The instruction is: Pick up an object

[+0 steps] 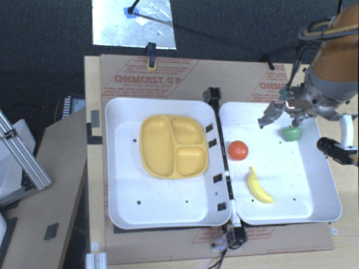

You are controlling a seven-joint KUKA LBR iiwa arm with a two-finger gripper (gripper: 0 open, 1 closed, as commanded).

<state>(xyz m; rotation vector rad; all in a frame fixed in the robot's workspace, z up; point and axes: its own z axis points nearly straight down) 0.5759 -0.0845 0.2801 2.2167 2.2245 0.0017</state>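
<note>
Hovering my gripper (283,116) over the right bin (280,206), fingers apart (nothing held); green fruit (291,133) sits approx 5 o'clock, so next: shift, descend.

Arm (335,60), upper right of frame: rounded grey housing under a broad orange band. Pale looped cable across the top of the orange section. Dark metal gripper (282,115) assembly at its lower left; small red light near the wrist.
</note>
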